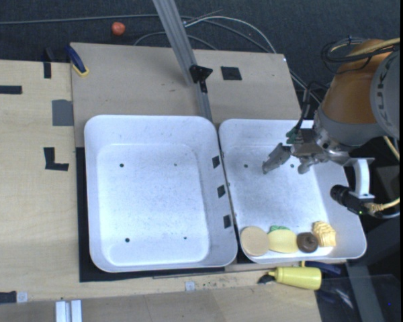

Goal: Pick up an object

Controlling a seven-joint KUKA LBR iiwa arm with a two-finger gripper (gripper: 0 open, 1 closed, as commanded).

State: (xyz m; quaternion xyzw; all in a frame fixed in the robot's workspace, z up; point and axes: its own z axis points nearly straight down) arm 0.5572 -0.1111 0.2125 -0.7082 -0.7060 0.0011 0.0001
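Grey arm (383, 99) (orange band), 2-finger gripper (285, 162)

The right bin's (255, 139) floor lies open; small objects (287, 239) crowd only its near rim.

A light wooden bench (27, 200) marked with bits of black tape is seen on a dark carpet floor (269, 5), where white cables (221, 22) and a small orange ball (118, 27) are left.
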